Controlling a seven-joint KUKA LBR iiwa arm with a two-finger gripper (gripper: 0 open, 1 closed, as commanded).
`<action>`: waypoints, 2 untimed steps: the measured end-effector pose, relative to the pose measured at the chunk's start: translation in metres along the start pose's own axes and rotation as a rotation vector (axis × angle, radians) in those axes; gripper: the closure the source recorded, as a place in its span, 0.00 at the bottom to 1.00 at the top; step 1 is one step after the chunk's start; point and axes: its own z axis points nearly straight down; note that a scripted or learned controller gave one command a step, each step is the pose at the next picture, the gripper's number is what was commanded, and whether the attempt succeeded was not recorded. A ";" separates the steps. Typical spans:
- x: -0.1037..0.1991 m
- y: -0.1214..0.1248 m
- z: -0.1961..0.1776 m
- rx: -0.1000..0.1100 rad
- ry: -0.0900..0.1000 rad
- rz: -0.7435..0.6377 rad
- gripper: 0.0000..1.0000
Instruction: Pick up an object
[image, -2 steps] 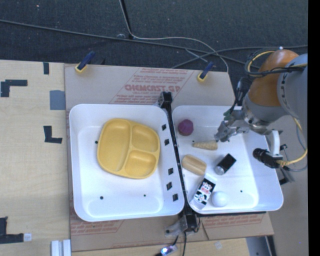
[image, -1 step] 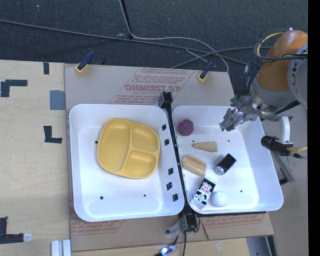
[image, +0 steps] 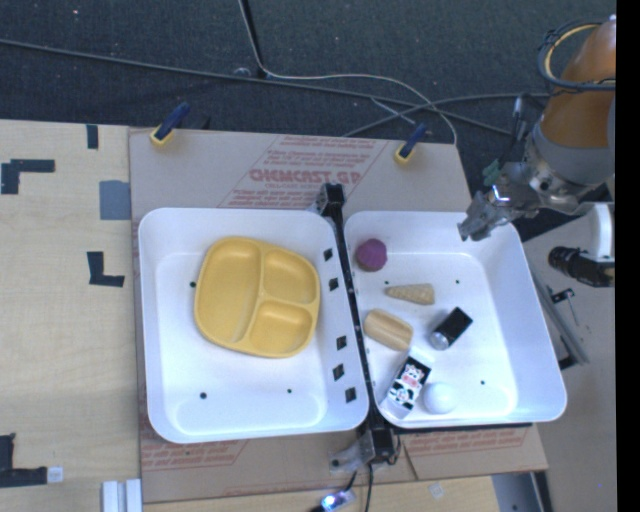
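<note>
White ball and black-white carton nearest, front of right bin; then bread roll, black block, tan wedge, purple ball. Yellow plate in left bin. Gripper over right bin's far corner (fingers unclear, cannot tell)

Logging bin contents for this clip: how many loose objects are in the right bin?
6. Purple ball at the upper left, tan wedge mid-bin, tan block below it, black box to their right, cow-patterned carton and white ball along the near wall. None looks hidden.
</note>
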 end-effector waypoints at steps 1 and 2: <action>0.059 0.011 0.001 0.006 0.002 -0.005 1.00; 0.113 0.018 -0.001 0.006 0.002 -0.004 1.00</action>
